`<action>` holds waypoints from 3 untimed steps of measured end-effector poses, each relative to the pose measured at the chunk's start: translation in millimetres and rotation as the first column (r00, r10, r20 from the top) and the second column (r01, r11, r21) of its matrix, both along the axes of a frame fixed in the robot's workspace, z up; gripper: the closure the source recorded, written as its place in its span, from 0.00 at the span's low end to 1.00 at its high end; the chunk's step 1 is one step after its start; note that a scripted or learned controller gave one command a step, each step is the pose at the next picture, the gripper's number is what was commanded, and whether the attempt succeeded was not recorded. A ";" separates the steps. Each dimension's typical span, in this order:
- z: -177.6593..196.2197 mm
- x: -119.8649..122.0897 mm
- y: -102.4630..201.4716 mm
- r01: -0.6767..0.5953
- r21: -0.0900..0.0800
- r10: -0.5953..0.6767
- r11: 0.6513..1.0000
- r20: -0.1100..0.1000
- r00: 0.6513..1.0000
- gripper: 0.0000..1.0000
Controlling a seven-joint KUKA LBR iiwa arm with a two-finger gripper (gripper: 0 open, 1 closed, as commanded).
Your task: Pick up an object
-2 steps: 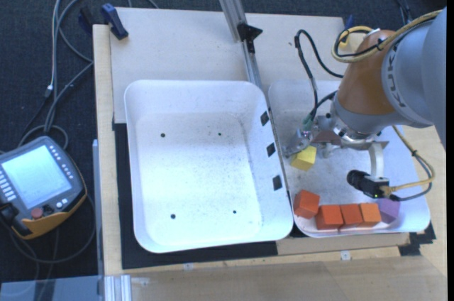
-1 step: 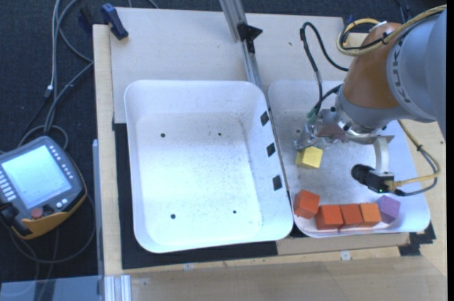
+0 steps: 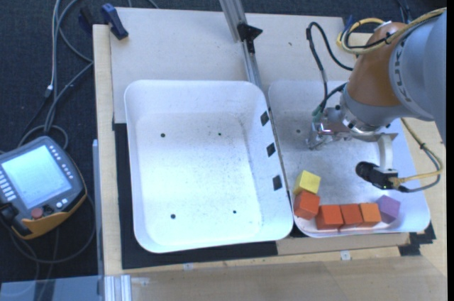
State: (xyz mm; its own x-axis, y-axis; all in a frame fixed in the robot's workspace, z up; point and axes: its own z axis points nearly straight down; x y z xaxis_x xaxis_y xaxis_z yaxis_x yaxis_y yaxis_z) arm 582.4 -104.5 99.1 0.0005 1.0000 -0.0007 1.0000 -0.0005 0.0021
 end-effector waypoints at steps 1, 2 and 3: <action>0.6 -0.1 0.9 -0.001 0.001 0.001 1.000 0.000 1.000 0.00; 0.8 -7.3 -36.8 0.002 -0.001 -0.002 1.000 0.000 1.000 0.00; 0.0 -59.9 24.3 -0.005 0.006 0.005 1.000 -0.009 1.000 0.00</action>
State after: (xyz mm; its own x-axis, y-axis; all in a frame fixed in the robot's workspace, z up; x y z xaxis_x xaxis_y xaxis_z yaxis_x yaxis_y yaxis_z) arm 522.5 -80.3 99.1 -0.0042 1.0000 0.0058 1.0000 0.0042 -0.0074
